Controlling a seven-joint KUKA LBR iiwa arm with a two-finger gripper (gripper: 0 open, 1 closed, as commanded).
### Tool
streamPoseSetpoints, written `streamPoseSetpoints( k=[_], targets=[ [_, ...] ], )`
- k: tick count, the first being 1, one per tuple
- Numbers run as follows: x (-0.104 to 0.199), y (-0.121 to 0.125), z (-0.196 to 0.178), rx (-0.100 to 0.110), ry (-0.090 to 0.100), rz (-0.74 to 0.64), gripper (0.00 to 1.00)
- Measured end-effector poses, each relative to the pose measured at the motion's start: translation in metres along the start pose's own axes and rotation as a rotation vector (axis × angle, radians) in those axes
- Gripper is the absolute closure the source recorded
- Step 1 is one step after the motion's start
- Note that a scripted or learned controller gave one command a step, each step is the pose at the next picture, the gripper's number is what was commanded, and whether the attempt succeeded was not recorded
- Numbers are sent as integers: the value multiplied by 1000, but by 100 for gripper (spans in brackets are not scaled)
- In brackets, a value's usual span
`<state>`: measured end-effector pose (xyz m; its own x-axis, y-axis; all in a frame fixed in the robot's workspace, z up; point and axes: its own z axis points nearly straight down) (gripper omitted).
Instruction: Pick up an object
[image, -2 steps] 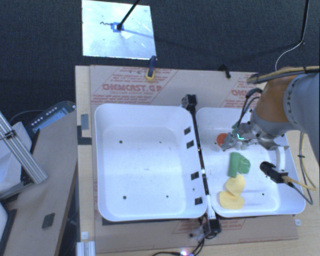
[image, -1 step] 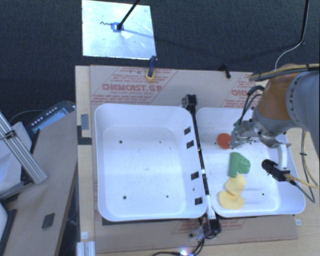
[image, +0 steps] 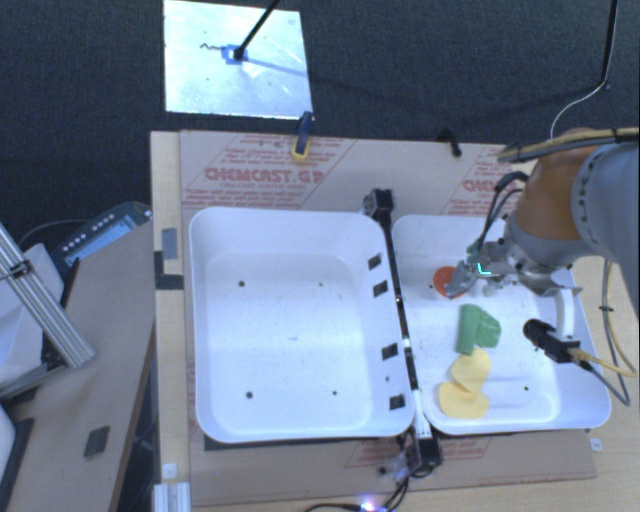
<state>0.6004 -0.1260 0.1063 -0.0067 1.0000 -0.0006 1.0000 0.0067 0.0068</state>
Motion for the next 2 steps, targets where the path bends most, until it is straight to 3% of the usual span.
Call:
streamPoseSetpoints(
  k=[1,2],
  targets=[
    [2,-38,23,10,1,6,0],
    [19,40,21,-2,0,-1,0]
  ],
)
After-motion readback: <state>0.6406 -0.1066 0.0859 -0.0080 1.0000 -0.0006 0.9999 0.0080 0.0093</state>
